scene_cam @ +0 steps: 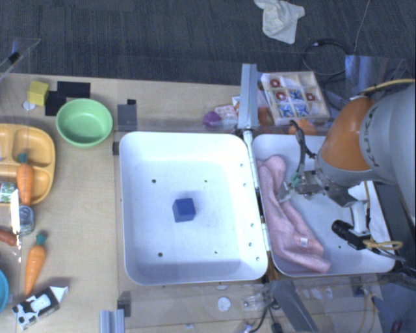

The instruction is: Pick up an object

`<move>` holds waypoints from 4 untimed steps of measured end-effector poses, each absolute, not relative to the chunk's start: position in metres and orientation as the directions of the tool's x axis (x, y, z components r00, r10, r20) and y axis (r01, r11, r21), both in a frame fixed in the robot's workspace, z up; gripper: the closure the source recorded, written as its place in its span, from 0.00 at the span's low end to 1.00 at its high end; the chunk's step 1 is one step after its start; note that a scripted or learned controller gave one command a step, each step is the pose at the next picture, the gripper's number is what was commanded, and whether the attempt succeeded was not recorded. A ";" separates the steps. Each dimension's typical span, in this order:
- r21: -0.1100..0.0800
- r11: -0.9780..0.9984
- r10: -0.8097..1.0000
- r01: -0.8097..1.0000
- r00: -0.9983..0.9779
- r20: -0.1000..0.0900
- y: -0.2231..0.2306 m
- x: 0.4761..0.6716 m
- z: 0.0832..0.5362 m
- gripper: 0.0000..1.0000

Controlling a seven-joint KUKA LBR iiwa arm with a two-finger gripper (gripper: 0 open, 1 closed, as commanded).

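A small blue cube (184, 209) lies near the middle of the left white bin (140, 162). In the right white bin (318, 153) a pink cloth (286, 214) stretches from the back left corner down to the front. My gripper (288, 189) hangs low over the upper part of the cloth, at the end of the grey arm with the orange band (342, 144) reaching in from the right. Its tips are right at the cloth, and the way they stand is too small to make out.
Left of the bins stand a green bowl (84, 121), a yellow divided tray (29, 162) and toy carrots (34, 260). A picture box (296, 96) and a purple item (213, 118) lie behind the bins. A white rag (281, 19) lies on the floor.
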State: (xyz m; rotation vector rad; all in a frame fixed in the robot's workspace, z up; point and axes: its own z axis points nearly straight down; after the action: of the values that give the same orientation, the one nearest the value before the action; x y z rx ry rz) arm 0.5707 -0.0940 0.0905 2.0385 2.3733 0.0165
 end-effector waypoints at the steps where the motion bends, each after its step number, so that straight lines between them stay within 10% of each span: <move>1: 0.013 0.349 0.937 0.937 -0.349 -0.007 -0.107 0.630 0.090 0.00; 2: 0.015 0.542 0.840 0.840 -0.542 -0.013 -0.089 0.591 0.091 0.00; 3: 0.022 0.544 0.839 0.839 -0.544 -0.016 -0.088 0.594 0.103 1.00; 4: 0.022 0.544 0.839 0.839 -0.543 -0.016 -0.088 0.594 0.103 0.00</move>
State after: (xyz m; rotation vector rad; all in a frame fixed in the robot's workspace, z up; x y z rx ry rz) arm 0.5939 -0.0883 0.1031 1.4891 2.7385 0.0176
